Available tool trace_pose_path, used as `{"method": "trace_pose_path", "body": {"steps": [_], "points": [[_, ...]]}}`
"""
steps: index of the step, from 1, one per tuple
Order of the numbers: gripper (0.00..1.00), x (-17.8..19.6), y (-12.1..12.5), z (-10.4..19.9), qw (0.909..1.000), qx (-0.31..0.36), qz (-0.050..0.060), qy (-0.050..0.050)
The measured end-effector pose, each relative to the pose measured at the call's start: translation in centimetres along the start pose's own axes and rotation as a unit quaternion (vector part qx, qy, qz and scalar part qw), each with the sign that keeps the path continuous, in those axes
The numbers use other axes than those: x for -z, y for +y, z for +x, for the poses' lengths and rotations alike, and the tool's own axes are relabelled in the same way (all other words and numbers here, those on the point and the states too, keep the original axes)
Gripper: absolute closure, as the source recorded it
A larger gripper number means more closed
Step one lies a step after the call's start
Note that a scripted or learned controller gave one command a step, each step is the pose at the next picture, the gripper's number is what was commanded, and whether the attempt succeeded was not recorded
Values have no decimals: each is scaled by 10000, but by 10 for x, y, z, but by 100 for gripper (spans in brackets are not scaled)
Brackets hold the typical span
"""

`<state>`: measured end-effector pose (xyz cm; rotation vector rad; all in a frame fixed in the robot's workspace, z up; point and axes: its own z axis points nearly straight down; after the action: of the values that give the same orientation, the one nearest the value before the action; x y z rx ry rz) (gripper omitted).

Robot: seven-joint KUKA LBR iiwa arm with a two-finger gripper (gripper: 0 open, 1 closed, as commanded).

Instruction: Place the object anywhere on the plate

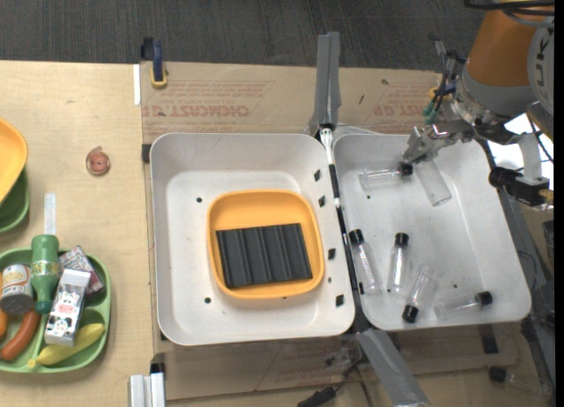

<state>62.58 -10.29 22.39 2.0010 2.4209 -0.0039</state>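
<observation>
1. Because the arm reaches in from the right, its gripper point(412, 157) hangs at the right bin's point(502, 220) far edge, just over a clear vial point(381, 176); whether it grips I cannot tell.
2. Other vials point(398, 255) lie loose toward the near edge.
3. The orange plate point(264, 205), a black ridged block point(264, 253) on it, waits mid left bin point(176, 220).

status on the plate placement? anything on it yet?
Done: nothing that shows. The orange plate in the left bin carries only a dark ribbed block, no vial. In hand: the gripper is low in the right bin, at a clear vial near the back; no grasp is visible. Left: pick up a vial, carry it across, set it on the plate.
</observation>
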Motion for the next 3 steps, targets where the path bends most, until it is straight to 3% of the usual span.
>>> {"method": "trace_pose_path", "body": {"steps": [1,2,3], "points": [[100,11,-3,8,9961,882,-3,2],[100,-10,5,5,9690,2472,-7,6],[100,40,3,-58,9603,2790,-19,-9]]}}
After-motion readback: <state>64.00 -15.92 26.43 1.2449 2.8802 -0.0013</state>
